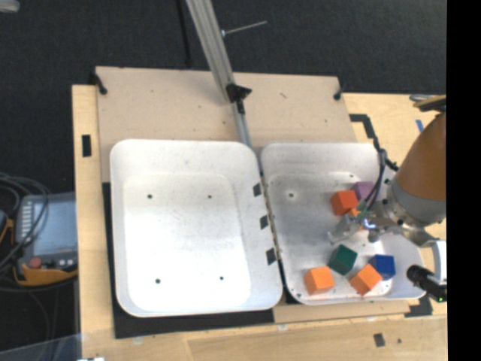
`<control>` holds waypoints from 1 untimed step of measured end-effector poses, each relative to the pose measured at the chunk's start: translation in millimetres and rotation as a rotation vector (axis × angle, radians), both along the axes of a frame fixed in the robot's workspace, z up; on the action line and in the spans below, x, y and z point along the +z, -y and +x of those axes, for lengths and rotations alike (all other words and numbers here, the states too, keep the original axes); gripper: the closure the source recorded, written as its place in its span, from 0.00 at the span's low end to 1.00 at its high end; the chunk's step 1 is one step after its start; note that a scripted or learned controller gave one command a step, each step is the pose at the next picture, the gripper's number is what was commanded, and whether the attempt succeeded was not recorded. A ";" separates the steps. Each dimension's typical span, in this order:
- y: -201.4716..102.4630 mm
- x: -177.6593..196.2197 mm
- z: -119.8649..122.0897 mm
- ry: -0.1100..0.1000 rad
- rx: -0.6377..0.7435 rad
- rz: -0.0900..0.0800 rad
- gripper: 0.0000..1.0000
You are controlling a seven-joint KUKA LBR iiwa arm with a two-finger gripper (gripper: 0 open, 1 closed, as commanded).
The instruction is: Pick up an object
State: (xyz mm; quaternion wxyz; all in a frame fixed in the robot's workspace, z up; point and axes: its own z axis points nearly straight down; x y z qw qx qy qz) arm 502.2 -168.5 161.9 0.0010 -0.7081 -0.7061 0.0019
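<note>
The right bin point(301, 171) holds several blocks: an orange block point(345, 201), a pale purple one point(364, 191) behind it, a dark green block point(343, 259), a blue block point(383, 265) and two orange blocks point(319, 280) point(366, 279) near the front edge. My gripper point(352, 226) hangs low over the bin's right side, just below the upper orange block and above the green one. Its metal parts blur together there.
The left bin point(188, 224) sits beside the right one. A slanted metal bar point(214, 47) runs down from the top to the bins' junction. The arm's orange band point(428, 156) fills the right edge. A handheld controller point(41, 235) lies left of the bench.
</note>
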 end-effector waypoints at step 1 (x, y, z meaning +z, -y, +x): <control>-2.2 -43.5 -4.5 -0.001 -0.001 0.001 0.00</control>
